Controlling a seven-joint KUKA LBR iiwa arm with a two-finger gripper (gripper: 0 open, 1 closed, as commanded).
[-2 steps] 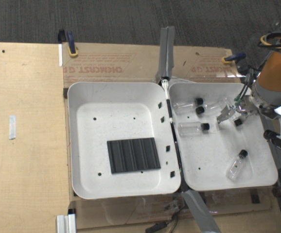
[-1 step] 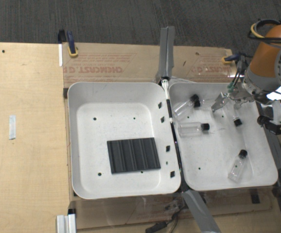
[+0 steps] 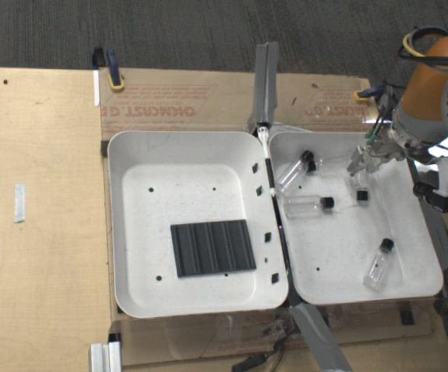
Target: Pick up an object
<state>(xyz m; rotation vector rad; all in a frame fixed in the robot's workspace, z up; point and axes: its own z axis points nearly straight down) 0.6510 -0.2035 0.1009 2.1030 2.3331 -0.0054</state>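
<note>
My end effector (image 3: 361, 163) hovers over the right bin (image 3: 410, 285); its opening cannot be told. Clear, black-capped cylindrical vials (image 3: 309, 204) lie just left; another vial (image 3: 379, 263) lies below.

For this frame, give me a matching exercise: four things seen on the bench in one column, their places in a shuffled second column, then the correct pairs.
Things:
1. dark ribbed panel
2. gripper
3. vial with black cap
4. small black cube

Places:
A. near right corner of the right bin
B. floor of the left bin
C. just below the gripper, in the right bin
D. over the far part of the right bin

Pairs: 1-B, 2-D, 3-A, 4-C
</note>
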